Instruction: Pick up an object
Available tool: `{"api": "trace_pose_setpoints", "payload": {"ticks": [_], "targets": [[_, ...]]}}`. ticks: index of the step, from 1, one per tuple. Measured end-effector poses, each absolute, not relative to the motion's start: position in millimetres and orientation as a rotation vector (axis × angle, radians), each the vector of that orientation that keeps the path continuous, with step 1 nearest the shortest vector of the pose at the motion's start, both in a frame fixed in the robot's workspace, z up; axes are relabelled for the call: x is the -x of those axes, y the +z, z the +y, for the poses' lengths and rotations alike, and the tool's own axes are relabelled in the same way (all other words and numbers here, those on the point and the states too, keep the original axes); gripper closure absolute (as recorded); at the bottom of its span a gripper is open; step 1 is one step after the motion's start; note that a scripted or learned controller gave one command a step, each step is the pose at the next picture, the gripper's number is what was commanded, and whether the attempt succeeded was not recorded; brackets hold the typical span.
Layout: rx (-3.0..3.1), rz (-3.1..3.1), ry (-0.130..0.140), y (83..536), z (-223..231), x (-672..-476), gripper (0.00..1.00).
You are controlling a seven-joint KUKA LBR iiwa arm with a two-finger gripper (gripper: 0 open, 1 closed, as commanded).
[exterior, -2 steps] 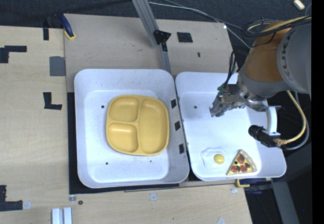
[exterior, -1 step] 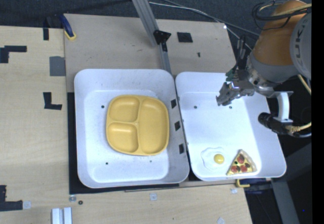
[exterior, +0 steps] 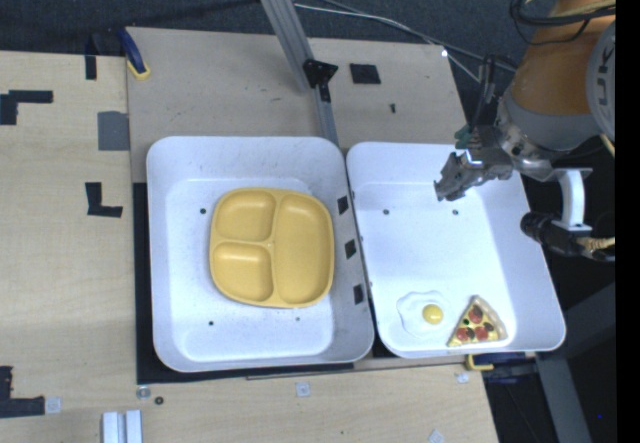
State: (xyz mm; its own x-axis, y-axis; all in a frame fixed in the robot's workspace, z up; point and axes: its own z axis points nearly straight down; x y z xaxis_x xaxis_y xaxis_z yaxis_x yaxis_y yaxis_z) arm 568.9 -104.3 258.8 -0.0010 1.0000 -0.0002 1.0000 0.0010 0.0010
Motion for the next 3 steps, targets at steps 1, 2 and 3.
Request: {"api": "trace_pose_setpoints", "payload": {"ticks": [1, 2, 3], "targets": [[-2.215, 2.229, 0.001, 257.0, -43.7, -576.4, 1.0], [-2.215, 2.229, -0.001, 257.2, 8.5, -585.8, 1.0], [-2.218, 2.228, -0.005, 233.6, 55.4, -591.4, 1.0]]}}
